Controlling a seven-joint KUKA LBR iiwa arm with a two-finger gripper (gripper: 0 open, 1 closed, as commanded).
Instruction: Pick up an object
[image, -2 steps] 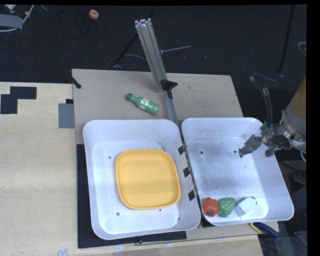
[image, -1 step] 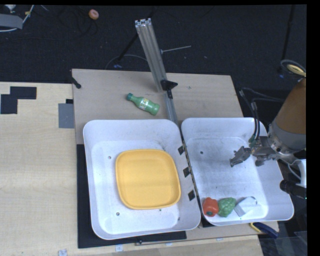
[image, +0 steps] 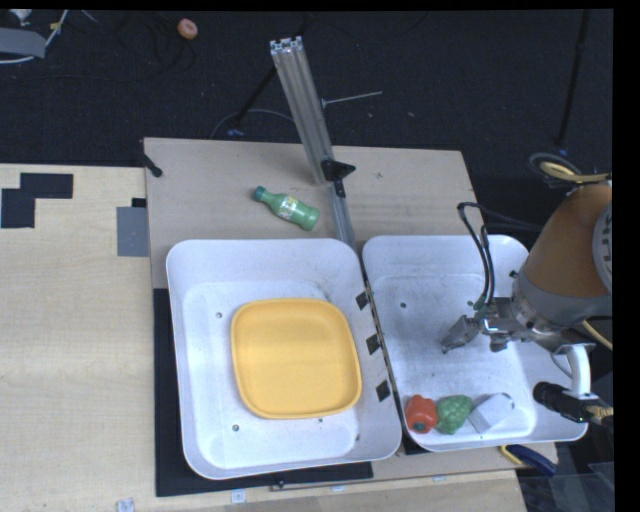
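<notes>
In the right bin, along its near edge, lie a red-orange object, a green knobbly object and a grey-white block, side by side. My gripper hangs low over the middle right of that bin, above and apart from these three things. Nothing shows between its fingers. A yellow square plate fills the middle of the left bin.
A green bottle lies on the bench behind the left bin. A metal rail slants down to the gap between the bins. The grey and orange arm covers the right bin's right side.
</notes>
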